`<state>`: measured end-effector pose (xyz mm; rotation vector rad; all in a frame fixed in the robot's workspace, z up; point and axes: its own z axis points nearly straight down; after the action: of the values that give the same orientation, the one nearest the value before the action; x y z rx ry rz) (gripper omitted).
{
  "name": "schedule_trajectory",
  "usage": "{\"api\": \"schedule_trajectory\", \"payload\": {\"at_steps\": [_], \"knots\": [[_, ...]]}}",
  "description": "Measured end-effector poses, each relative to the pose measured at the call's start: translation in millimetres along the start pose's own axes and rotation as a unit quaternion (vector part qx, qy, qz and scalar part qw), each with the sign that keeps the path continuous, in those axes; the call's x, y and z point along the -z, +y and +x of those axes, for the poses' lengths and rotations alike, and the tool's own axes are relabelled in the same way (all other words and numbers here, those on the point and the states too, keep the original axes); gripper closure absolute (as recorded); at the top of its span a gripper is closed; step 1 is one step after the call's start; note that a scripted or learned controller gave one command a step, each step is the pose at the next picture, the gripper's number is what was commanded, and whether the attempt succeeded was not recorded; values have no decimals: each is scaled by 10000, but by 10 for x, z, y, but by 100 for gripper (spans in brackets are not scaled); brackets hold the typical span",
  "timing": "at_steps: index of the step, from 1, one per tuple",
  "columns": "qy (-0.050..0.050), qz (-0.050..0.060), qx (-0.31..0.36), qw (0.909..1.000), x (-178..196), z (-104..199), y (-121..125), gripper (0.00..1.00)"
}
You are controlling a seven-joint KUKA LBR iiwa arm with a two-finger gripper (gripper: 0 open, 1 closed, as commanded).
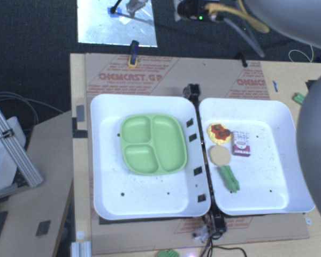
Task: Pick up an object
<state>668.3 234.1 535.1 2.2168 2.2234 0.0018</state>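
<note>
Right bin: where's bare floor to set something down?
Right bin: bare floor right of the carton, out to the far wall. Crowded along the divider side: pizza toy, cookie, green piece. Left bin: bare strip below the green tray.

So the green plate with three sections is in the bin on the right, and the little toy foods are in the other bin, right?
Not quite. The camera view shows the green plate with three sections in the left bin, not the right one. The little toy foods, such as the small pizza, the tan cookie and the green pickle, are in the other bin, the right bin.
</note>
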Motion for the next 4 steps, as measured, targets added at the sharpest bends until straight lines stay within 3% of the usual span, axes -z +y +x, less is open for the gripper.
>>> {"api": "schedule_trajectory", "payload": {"at_steps": [1,4], "knots": [[-2,-17,10,10000,117,0,1,100],[-12,-57,45,10000,456,-2,2,100]]}}
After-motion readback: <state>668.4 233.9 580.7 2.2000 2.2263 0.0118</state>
